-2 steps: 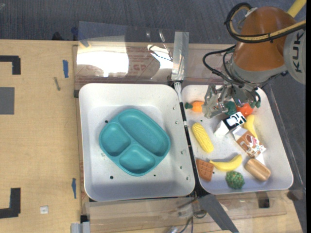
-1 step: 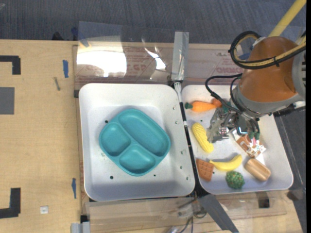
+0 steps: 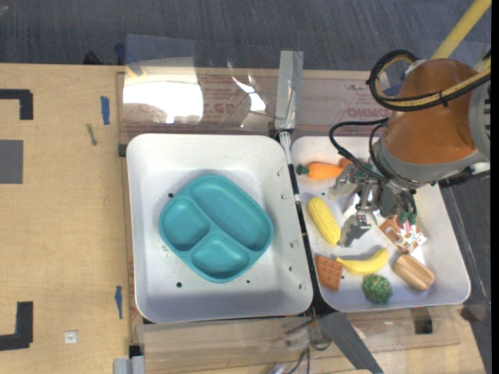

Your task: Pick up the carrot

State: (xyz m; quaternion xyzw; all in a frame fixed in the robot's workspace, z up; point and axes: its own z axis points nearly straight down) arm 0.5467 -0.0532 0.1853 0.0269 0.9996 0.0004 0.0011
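Nearest the camera, at six o'clock, the wooden bench (image 3: pixel 54 232) runs along the bottom edge and off to nine o'clock, with black corner marks and bits of blue tape on it. Dark grey carpet (image 3: pixel 234 10) fills the twelve o'clock side, and a sheet of clear plastic (image 3: pixel 203 100) lies just behind the bins.

At the centre sits the left bin (image 3: pixel 148 162), holding a teal divided plate (image 3: pixel 216 226) with three compartments. Touching its three o'clock edge is the right bin (image 3: pixel 456 275). Along that bin's six o'clock side lie a waffle piece (image 3: pixel 329 272), a banana (image 3: pixel 365 263), a broccoli floret (image 3: pixel 377 288) and a bread roll (image 3: pixel 412 272). An ear of corn (image 3: pixel 323 219) lies at its nine o'clock side. The carrot (image 3: pixel 320 171) rests at the bin's eleven o'clock corner, orange with a green tip, near the wall.

From three o'clock the arm's orange band (image 3: pixel 433 119) hangs over the bin. The gripper (image 3: pixel 360 218) points down just beside the corn, apart from the carrot; its fingers look spread, pinching nothing.
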